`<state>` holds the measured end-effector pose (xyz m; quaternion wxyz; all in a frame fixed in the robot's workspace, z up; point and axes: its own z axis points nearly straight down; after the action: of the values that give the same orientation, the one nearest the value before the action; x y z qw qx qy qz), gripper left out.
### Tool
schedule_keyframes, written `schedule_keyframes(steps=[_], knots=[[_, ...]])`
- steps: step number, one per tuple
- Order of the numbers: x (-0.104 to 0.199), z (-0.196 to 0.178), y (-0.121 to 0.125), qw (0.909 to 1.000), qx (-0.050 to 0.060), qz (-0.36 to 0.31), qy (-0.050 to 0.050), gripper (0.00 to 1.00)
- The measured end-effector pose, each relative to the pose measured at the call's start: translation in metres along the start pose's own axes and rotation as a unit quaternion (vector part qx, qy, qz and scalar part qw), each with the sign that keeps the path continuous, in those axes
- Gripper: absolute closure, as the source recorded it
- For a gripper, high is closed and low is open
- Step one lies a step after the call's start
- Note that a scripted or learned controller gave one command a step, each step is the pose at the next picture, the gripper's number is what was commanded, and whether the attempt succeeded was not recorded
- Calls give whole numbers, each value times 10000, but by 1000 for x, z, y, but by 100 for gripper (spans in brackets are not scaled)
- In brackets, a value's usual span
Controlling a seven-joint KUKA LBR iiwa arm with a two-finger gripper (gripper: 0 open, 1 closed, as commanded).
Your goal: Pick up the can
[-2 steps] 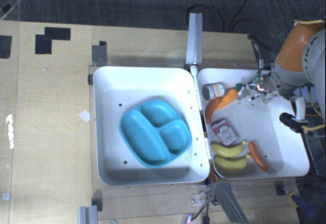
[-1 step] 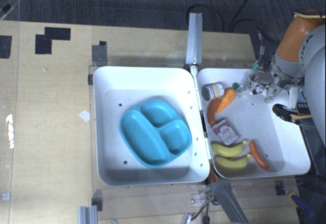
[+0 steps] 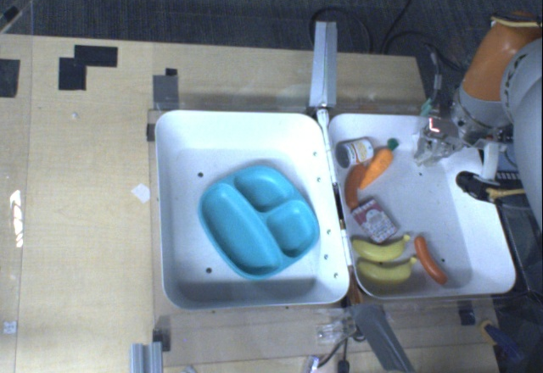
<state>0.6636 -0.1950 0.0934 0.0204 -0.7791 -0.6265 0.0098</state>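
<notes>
Even overhead light, slightly soft focus

can (image 3: pixel 355 151) on its side, right bin's far-left corner

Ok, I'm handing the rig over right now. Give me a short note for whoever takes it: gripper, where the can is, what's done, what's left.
Gripper: over the right bin's far right area, holding nothing.
Can: on its side in the right bin's far left corner, beside the carrot.
Also there: bananas, a small packet. The blue tray sits in the left bin.
Done: nothing; can not lifted.
Left: move across to the can, grasp, lift.
</notes>
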Motion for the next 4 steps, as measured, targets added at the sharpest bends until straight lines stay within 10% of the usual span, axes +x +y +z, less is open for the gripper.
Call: schedule_keyframes(steps=[1,2,3,4], knots=[[-3,7,0,10000,-41,-64,-35,100],[19,-160,-5,9992,-250,305,-48,100],[19,-160,-5,9992,-244,304,-49,0],[30,-201,-9,9849,-244,1715,-13,0]])
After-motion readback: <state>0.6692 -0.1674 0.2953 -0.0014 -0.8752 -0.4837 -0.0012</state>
